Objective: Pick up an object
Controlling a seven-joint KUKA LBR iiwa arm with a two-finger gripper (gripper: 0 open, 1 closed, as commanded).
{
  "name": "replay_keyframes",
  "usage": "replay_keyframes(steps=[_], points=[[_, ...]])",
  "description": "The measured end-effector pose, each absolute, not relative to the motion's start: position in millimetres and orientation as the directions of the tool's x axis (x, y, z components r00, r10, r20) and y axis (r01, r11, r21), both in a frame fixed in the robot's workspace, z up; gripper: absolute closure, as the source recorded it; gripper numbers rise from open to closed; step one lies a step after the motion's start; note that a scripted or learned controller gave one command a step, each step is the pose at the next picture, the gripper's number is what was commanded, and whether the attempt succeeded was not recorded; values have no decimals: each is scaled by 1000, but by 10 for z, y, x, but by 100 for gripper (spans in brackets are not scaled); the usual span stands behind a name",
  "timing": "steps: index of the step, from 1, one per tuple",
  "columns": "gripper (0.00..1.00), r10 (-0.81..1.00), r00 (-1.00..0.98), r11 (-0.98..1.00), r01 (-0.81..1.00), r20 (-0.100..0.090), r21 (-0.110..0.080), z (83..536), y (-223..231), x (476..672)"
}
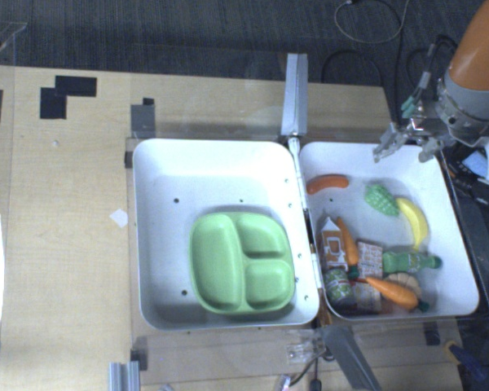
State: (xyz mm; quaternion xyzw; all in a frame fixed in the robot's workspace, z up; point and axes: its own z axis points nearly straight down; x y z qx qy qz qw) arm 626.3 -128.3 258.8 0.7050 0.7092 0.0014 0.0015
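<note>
I count one banana (414, 221), yellow, smooth and curved, lying near the far right wall of the right bin (460, 243). Just left of it sits one green knobbly piece (381, 199), apart from the banana by a thin strip of white floor. One sausage (328, 183), orange-red and glossy, lies at the bin's upper left, well apart from both. Lower down the pile is crowded: one carton (334, 244) with orange and white print leans against the left wall, one small carrot (350, 250) rests on its right edge, one larger carrot (389, 290) lies across the bottom of the heap, and one green bottle (410, 261) lies on its side above that. One printed packet (369, 257) sits between carton and bottle. Under them are darker items I cannot tell apart.

The gripper (407, 142) hangs over the upper right corner of this bin, its two fingers spread, nothing between them. It is well apart from every item.

The left bin (155, 218), white and shallow with rounded corners, holds one tray (242, 261): pale green, matte plastic, three compartments, one long at left and two smaller at right. It lies flat toward the near side.
</note>
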Motion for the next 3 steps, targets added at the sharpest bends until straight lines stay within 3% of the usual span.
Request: replay_keyframes(steps=[1, 2, 3], points=[[0, 996, 91, -91, 996, 0, 7, 1201, -1188, 5297], [0, 997, 72, -72, 997, -4, 17, 902, -1120, 5366], [0, 1000, 29, -28, 999, -9, 31, 925, -1030, 4952]])
